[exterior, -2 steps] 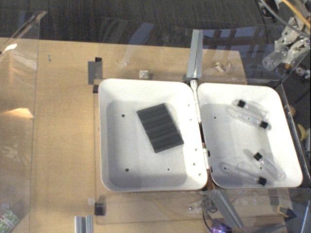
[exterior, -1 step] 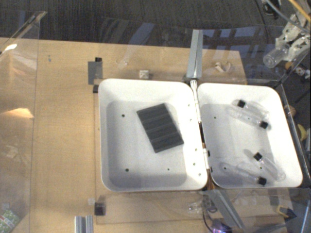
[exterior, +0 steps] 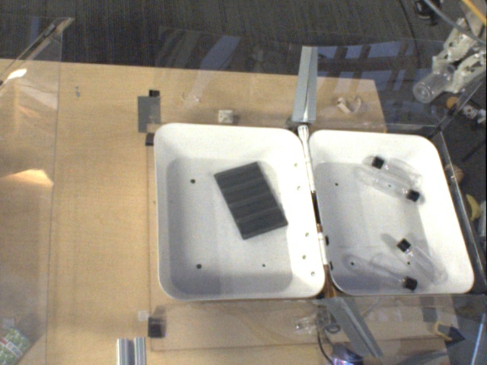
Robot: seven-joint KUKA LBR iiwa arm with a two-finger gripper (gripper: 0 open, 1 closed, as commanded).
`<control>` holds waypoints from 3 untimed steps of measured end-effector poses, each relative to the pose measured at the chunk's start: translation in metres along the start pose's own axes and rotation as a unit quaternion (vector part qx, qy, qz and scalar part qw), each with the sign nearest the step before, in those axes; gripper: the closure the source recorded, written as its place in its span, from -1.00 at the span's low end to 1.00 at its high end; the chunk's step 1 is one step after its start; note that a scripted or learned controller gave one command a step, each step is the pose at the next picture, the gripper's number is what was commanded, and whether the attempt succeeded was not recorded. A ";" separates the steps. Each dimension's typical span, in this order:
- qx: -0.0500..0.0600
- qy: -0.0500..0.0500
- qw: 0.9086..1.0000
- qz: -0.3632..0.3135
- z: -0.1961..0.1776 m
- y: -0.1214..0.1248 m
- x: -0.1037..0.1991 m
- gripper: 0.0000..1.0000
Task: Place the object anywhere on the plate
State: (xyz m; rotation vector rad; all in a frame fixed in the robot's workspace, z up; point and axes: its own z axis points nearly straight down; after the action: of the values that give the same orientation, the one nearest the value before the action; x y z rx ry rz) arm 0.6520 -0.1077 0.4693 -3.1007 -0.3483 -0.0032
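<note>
Two white bins are sitting side by side on the wooden bench (exterior: pixel 91 226). The left bin (exterior: pixel 171 280) is holding a dark grey ribbed rectangular plate (exterior: pixel 250 199), lying flat and rotated at a slant, roughly mid-bin, apart from all walls. The right bin (exterior: pixel 449 226) is holding two clear tube-like objects with black end caps. The upper clear tube (exterior: pixel 393 178) is lying diagonally near the back, the lower clear tube (exterior: pixel 396 263) is lying near the front wall. They are well apart from each other, and neither is touching the plate. Transparent bodies are washing out against the white floor, so their exact outlines are hard to make out.

The gripper (exterior: pixel 449 71) is sitting at the top right, beyond the right bin's back corner, off the bench surface. It looks like pale metal parts with cabling around it. Its opening is not readable from here — cannot tell, and nothing is visibly in it.
</note>
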 end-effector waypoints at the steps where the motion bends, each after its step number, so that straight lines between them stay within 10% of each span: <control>1: 0.003 -0.001 1.000 -0.003 -0.008 -0.002 0.001 1.00; 3: 0.008 -0.002 1.000 -0.009 -0.025 -0.006 0.003 1.00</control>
State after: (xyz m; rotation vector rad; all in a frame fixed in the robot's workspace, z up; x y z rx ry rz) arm 0.6540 -0.1019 0.4947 -3.0812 -0.3747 0.0061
